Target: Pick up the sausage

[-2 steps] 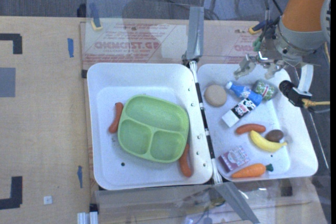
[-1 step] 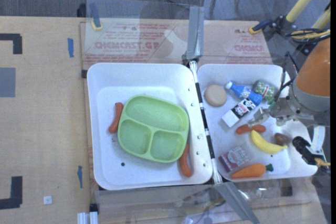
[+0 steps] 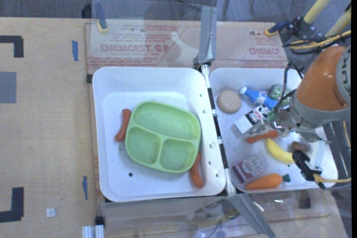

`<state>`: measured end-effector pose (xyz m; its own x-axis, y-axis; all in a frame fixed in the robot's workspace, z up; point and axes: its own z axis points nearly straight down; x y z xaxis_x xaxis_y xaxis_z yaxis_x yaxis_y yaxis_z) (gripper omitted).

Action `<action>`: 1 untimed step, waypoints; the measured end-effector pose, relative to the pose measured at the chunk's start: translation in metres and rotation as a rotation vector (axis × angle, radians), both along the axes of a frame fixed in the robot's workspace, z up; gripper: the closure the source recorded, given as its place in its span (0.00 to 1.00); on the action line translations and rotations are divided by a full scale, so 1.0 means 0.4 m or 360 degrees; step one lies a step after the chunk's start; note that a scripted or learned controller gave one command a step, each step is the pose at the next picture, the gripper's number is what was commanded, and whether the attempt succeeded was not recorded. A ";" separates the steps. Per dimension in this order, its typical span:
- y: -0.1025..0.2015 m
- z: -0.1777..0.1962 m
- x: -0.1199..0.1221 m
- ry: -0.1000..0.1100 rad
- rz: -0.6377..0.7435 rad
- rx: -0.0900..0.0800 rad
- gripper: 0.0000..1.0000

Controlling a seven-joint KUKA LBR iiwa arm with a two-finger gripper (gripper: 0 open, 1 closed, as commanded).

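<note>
Two shallow white bins side by side on the worktop, parted by a narrow divider.

Left bin: carries a green divided plate, set a little toward the bin's right wall. Against the plate's left rim, a first sausage, lengthwise along the bin's left wall but well clear of it. Against the plate's near-right rim, a second sausage, just beside the bin's near-right corner.

Right bin: more crowded. Near the far-left corner, a round tan disc. Beside it toward the far wall, a blue bottle lying down, with a green wrapper next to it. Below the bottle, a small black-and-white carton. About mid-bin, a third sausage, thin and reddish, lying crosswise between the carton and a banana. Along the near wall, a carrot, and next to it, toward the near-left corner, a clear packet.

Reaching in over the right bin's right wall, the grey arm with its orange band. End effector low over the bin's middle, right at the right-hand end of the third sausage. Cannot tell whether spread or pressed together, nor whether touching that sausage.
</note>
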<state>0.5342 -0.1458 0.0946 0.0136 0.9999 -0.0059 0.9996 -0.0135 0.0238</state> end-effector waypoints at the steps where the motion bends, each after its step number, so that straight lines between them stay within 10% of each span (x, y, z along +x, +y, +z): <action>1: -0.174 0.077 0.047 0.0033 -0.0207 0.0018 0.00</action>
